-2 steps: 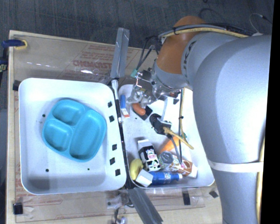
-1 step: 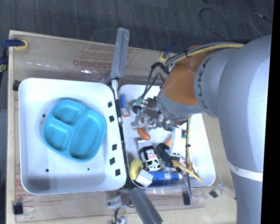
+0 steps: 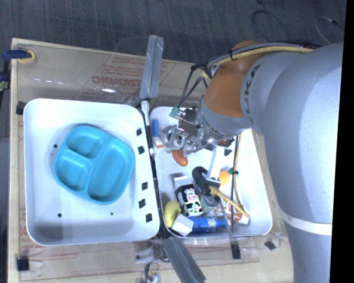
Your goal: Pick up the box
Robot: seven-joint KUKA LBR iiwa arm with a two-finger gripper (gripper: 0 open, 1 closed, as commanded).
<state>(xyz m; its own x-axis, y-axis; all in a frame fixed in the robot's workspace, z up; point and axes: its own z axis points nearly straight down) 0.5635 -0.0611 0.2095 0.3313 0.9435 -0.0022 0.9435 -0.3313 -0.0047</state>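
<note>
We want the small black and white box [image 3: 191, 200]. It lies in the right bin [image 3: 253, 169], down near the bottom edge and close to the left wall. The gripper [image 3: 178, 139] hangs over the top left corner of that bin, apart from the box, and we cannot tell if it is open or shut. It holds nothing that we can see. An orange thing [image 3: 179, 159] lies between the gripper and the box. We think the step now is to get over the box, so we should move down along the left wall and stop right above it. The box sits in a crowd. A yellow fruit [image 3: 171, 212] and a white block [image 3: 182, 227] lie just beside it near the bottom left corner, and a blue bottle [image 3: 211, 224] lies along the bottom edge. We should come straight down and pinch the box on two free sides, or we may grab a neighbour or push the box under the pile. The left bin [image 3: 38, 159] holds a blue tray [image 3: 95, 163] with three hollows, set in the middle. Both bins sit on a pale bench [image 3: 68, 59] with red print. A blue clamp [image 3: 18, 55] grips its top left corner. Past the top edge we see dark carpet [image 3: 83, 12].
</note>
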